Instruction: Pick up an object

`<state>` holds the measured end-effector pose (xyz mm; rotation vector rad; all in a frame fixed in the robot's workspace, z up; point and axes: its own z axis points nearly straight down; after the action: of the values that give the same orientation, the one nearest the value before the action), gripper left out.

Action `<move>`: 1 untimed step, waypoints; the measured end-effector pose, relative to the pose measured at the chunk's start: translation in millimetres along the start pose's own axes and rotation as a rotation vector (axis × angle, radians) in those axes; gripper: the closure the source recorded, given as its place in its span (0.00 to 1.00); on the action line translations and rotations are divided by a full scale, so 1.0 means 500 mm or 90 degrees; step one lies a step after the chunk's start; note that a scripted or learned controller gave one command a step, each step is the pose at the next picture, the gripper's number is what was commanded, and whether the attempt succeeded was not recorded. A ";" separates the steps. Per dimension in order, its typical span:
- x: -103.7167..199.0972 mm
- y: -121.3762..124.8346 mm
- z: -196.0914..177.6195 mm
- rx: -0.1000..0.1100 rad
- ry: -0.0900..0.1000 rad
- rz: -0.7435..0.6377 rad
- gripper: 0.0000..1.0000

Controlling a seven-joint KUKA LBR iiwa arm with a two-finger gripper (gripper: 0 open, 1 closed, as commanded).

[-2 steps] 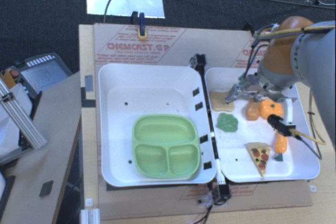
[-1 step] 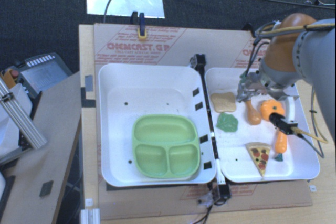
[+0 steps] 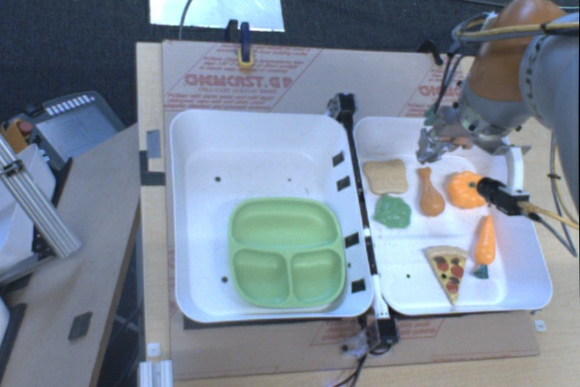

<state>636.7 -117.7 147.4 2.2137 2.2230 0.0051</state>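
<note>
Green tray [image 3: 286, 254]: we see a three-compartment plate lying flat in the left bin [image 3: 195, 195], well to the left of the jaws and nearer the camera.
Bread slice [image 3: 387, 177]: flat in the right bin [image 3: 530, 272], down-left of the jaws and near them.
Green leaf piece [image 3: 393, 212]: below the bread, further down-left of the jaws.
Drumstick [image 3: 430, 192]: almost directly below the jaws; its long axis runs nearly top to bottom in the view, the thin bone end pointing up toward the jaws, the fat end toward the camera.
Jaws [image 3: 436, 145]: they hang over the far part of the right bin, just above the drumstick's bone end; we cannot tell whether they are apart or together, and we see nothing between them.
Pizza slice [image 3: 448, 270]: well below the jaws, its tip pointing toward the camera.
Orange rounded piece [image 3: 463, 190]: down-right of the jaws.
Carrot [image 3: 485, 240]: further down-right, long axis near vertical in the view.
Tabletop [image 3: 149, 104]: carries both bins.
</note>
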 end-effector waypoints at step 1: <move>0.008 -0.014 -0.105 -0.001 0.000 -0.001 1.00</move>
<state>629.3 -113.4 199.7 2.2121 2.2237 0.0066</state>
